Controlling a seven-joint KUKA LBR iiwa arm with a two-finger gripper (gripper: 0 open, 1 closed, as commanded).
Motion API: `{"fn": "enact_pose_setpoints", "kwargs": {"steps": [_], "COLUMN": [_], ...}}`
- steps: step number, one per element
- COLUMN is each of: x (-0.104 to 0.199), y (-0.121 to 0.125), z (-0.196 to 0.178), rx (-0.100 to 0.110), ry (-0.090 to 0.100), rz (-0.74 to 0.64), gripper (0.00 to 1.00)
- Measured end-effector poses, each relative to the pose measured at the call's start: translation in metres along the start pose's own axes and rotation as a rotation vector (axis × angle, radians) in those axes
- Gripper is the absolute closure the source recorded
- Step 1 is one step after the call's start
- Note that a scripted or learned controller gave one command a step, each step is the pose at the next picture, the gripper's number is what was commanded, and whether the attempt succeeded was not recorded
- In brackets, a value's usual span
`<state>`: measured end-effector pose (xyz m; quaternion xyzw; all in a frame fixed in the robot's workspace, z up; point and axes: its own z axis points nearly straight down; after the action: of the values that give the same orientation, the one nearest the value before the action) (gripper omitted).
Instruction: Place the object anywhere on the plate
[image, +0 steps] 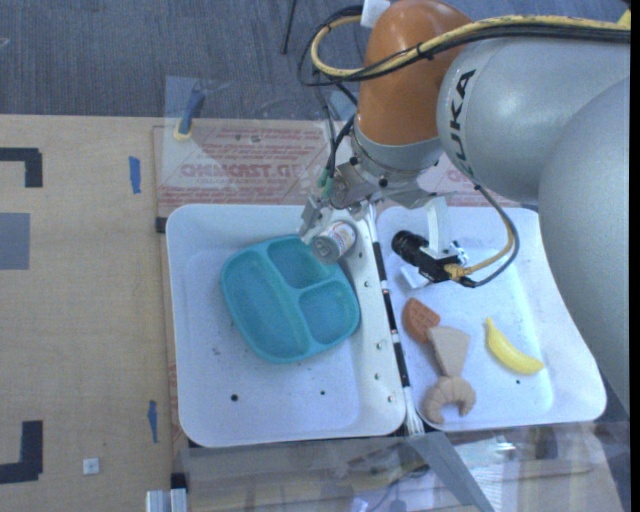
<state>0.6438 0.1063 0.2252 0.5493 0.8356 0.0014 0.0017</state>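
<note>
Between the fingers of the gripper (325, 232) sat a small silver can (334, 242), pinched and hanging over the upper right rim of the teal plate (288, 300), at about one o'clock from its centre. That divided plate lay in the left bin (200, 390). At three o'clock, the right bin (560, 400) held a banana (512, 349), a croissant (449, 397) and a bread slice (449, 349).

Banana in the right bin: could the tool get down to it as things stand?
Probably yes. The banana lies alone on bare bin floor, apart from the croissant and the bread slice, with nothing over it. The tool sits at the blue plate's top corner beside a small can.
</note>
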Motion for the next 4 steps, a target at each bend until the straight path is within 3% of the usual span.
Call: {"fn": "enact_pose_setpoints", "kwargs": {"steps": [4], "x": [0.0000], "y": [0.0000], "z": [0.0000], "rx": [0.000], "ry": [0.000], "rz": [0.000], "gripper": [0.00]}}
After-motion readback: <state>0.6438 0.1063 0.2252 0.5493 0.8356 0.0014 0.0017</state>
